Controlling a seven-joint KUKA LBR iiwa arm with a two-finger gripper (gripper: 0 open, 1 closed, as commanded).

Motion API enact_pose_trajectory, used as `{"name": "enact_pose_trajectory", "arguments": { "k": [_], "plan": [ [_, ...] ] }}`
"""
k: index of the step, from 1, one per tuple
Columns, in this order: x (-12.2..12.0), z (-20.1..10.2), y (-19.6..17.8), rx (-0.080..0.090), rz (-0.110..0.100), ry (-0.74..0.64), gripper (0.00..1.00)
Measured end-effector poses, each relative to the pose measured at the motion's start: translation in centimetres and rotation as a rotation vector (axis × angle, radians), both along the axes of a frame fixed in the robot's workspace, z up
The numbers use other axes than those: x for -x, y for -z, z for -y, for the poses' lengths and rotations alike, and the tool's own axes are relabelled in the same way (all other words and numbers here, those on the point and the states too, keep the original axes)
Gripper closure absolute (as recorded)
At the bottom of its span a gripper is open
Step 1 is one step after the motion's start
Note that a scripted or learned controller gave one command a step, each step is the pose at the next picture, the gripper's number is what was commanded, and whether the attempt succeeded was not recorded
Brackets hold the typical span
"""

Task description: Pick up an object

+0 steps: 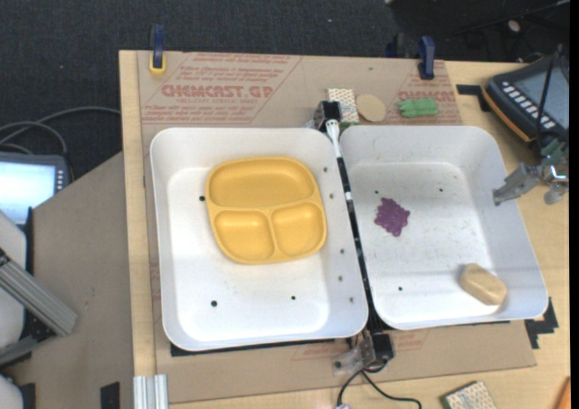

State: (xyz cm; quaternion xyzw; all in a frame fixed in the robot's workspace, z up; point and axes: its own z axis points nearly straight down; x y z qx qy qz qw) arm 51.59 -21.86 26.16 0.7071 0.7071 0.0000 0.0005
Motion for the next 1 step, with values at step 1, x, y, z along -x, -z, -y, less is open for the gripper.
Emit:
{"name": "enact_pose_trajectory", "arguments": {
  "k": [1],
  "plan": [
    [-5.86, -7.31, 8.79, -0.005, -0.005, -0.008, 0.00]
  ]
}}
